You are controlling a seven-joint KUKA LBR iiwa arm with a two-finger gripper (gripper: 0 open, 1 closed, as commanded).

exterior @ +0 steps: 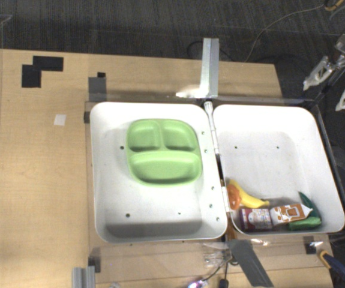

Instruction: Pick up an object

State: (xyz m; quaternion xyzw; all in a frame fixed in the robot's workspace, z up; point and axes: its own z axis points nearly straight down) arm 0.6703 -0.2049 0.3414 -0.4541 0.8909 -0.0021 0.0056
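Note:
My gripper [331, 89] hangs over the dark floor beyond the far right corner of the right bin [268, 131], its two fingers spread and nothing between them. Along that bin's near edge lie a yellow and orange banana-like toy [244, 198], a brown and white packet [273, 216] on its side, and a green object [309, 216] at the near right corner. All three lie well below and left of the gripper.
The left bin [109, 179] holds a green divided plate [163, 151]. A metal post [210, 65] stands behind the seam between the bins. The wooden bench [34, 161] stretches to the left, with black marks on it.

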